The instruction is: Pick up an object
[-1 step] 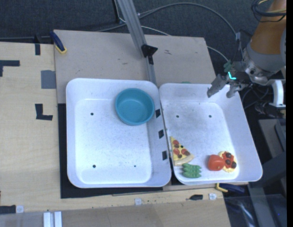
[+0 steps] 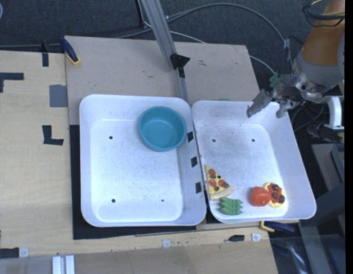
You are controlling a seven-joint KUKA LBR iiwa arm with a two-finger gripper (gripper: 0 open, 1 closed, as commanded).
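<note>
Flat pizza-slice toy [image 2: 217,184]; round blue bowl [image 2: 162,128]

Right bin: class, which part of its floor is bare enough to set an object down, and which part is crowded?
The right bin is bare across its far and middle floor, below the open gripper. Its near edge is crowded: pizza slice, green toy, red toy. The left bin is bare below the blue bowl.

R bin [image 2: 244,147] centre open; toys [image 2: 244,196] crowd near edge.
</note>
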